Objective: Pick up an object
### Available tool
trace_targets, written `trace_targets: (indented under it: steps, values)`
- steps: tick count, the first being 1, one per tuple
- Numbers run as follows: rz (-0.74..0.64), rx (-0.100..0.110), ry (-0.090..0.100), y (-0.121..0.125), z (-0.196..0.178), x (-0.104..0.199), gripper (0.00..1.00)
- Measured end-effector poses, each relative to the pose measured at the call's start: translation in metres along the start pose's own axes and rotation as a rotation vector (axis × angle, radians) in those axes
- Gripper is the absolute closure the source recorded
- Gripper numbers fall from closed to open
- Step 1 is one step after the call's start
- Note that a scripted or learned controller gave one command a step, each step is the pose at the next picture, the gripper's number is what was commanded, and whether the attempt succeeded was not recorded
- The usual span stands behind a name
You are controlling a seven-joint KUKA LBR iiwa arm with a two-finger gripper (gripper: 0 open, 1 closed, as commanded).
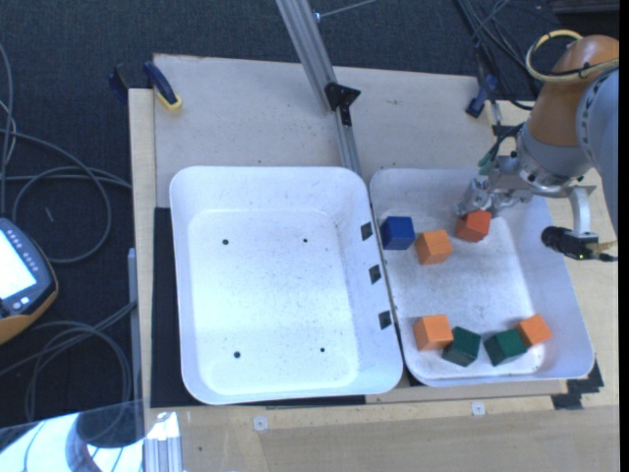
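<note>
Blocks [433, 247] all in rt bin [560, 293].

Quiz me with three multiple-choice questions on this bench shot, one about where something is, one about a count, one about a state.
1. Where is the blue cube?
A. left bin
B. right bin, near its left wall
C. on the bench outside the bins

2. How many green cubes lie in the right bin?
A. one
B. two
C. four

3. The gripper is:
A. over the left bin
B. right above the red-orange cube
C. above the green cubes

Answers: 1 B, it sits beside the dividing wall. 2 B, a pair at the near edge. 3 B, its tip meets that cube.
</note>
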State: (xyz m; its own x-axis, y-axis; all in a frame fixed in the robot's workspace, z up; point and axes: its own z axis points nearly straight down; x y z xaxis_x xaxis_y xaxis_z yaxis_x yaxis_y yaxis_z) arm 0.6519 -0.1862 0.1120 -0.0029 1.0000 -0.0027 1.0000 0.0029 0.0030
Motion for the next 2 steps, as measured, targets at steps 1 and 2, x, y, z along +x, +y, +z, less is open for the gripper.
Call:
trace_targets:
  steps: [1,2]
  values:
    - [-0.002,0.000,-0.001,0.0007,-0.0108,0.0005,1.00]
    - [-0.003,0.001,-0.001,0.0007,-0.0105,0.0009,0.00]
